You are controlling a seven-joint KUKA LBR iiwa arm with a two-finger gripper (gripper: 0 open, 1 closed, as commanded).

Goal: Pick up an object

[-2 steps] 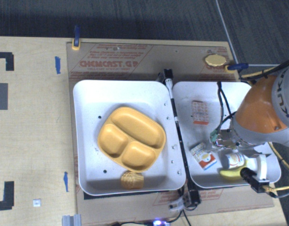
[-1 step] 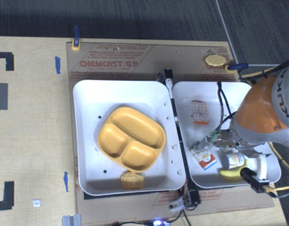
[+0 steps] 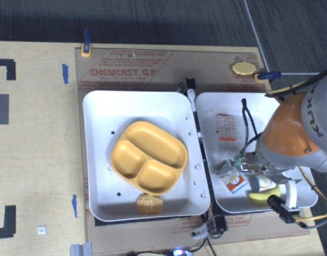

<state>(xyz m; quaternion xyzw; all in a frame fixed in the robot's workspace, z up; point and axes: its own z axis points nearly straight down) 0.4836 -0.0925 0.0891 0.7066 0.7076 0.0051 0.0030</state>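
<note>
Camera view: pincer (image 3: 257, 181), state unclear, low in crowded right bin (image 3: 208, 143) near banana (image 3: 257, 197).

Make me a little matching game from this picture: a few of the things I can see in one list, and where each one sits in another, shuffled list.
Things:
1. yellow divided tray
2. small tan woven ball
3. banana
4. gold disc

Places:
A. on the brown board beyond the right bin
B. middle of the left bin
C. near edge of the left bin
D. near edge of the right bin, under the arm

Pairs: 1-B, 2-C, 3-D, 4-A
</note>
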